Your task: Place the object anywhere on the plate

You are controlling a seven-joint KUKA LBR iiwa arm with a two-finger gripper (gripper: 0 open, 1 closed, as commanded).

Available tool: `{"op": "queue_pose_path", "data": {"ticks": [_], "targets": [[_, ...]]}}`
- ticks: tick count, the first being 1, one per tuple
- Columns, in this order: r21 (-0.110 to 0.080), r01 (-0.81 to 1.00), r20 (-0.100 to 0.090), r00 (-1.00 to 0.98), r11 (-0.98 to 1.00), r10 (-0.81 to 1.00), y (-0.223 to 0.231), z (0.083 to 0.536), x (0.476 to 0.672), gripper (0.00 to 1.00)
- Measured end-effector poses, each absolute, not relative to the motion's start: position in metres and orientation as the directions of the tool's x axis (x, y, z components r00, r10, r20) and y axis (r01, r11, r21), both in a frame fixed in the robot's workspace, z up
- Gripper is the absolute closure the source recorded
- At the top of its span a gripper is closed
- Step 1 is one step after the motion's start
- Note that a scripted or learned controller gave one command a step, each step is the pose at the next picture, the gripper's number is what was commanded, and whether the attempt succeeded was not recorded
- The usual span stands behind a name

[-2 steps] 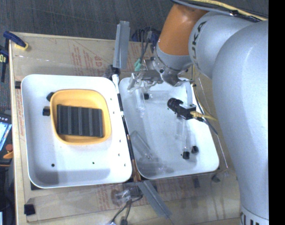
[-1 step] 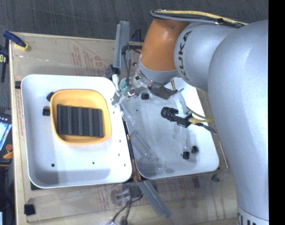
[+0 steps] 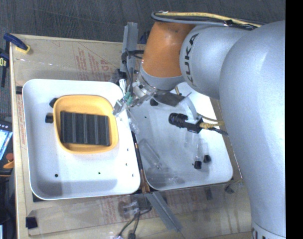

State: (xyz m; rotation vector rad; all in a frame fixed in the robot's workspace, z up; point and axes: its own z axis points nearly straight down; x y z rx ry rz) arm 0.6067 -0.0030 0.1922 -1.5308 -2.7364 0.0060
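**At the plate's corner, drop not yet made**

Seen at the tip of the pincer (image 3: 124, 101): a pale green bit (image 3: 119, 105), probably the object, though too small and blurred to name. No telling from this slant whether clamped on it, apart or together. Poised above the rim shared by the two bins, right at the far right corner of the plate (image 3: 67, 103). Not resting on the plate as far as can be made out, but just beside its yellow edge.

Outward into the left bin (image 3: 37, 148): the plate toward the far side, with a dark ribbed slab (image 3: 86, 127) filling its middle.

Outward into the right bin (image 3: 216, 168): a small black piece (image 3: 206, 158) toward the near right corner, and clear scraps (image 3: 152, 156) toward the near left.

Judged progress: nearly there, if the green bit is truly held. Left to do in that case: a short shift left over the plate, then a release. With nothing held, the whole pick left to do as well.
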Motion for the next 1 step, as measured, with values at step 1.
{"op": "queue_pose_path", "data": {"ticks": [1], "targets": [[-0.006,0.852,0.003,-0.524,0.524,0.852,-0.0028,0.1923,0.6067,0.0]]}}
